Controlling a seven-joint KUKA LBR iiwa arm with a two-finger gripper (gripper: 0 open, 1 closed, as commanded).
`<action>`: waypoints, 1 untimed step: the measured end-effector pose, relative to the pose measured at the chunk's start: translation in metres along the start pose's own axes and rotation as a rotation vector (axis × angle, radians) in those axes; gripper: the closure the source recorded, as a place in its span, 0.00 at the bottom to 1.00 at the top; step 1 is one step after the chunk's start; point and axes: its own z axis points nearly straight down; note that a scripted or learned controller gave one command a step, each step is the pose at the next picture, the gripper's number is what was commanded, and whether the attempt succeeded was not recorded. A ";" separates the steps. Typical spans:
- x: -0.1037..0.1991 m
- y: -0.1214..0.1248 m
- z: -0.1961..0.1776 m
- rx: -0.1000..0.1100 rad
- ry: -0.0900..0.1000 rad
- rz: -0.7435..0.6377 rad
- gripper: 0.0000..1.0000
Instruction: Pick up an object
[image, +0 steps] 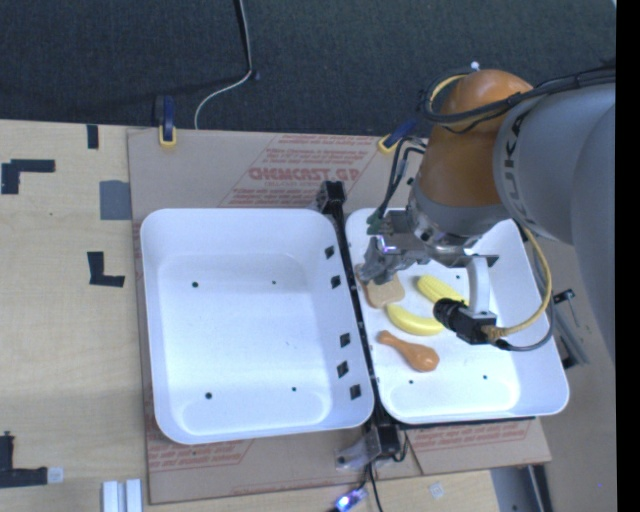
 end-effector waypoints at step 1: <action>0.002 0.014 -0.164 -0.022 0.000 0.000 1.00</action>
